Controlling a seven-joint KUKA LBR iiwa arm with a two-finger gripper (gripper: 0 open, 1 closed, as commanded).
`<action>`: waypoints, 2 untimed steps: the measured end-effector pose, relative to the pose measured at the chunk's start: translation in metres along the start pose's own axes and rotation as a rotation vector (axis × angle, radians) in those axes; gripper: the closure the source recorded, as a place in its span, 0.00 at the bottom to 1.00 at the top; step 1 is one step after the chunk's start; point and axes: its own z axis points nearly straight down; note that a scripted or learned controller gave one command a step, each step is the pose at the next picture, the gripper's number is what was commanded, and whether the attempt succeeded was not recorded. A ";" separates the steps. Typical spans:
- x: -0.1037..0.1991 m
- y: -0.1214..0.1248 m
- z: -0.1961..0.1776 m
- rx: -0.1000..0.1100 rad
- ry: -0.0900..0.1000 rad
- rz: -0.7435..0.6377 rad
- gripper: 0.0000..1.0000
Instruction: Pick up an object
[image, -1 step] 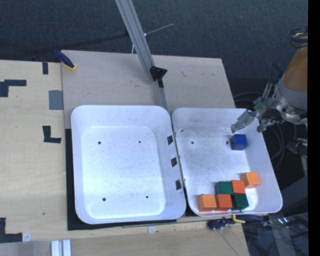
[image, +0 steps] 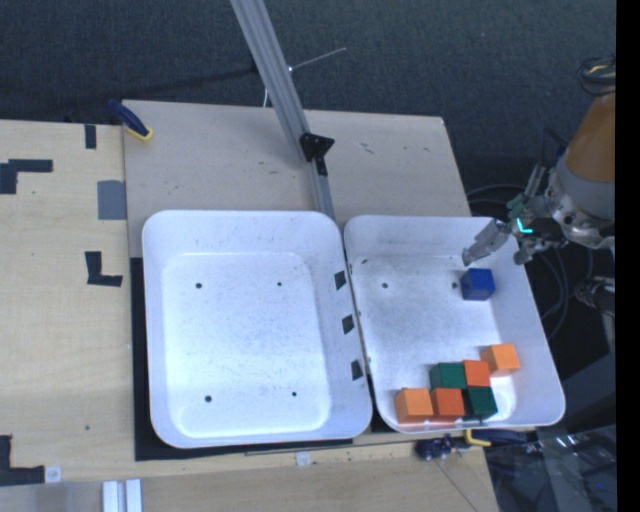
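The small blue cube (image: 478, 285) lay in the right-hand shallow white bin (image: 400, 330), just below the pincer (image: 489, 243). Its spread was too blurred to tell. Descending off-centre, it might nudge the cube aside.

Blue block (image: 478, 284) just below fingers (image: 487, 241)
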 end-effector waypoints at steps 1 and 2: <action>-0.001 -0.005 0.045 0.005 -0.001 0.000 0.00; -0.008 -0.009 0.092 0.006 0.000 0.001 0.00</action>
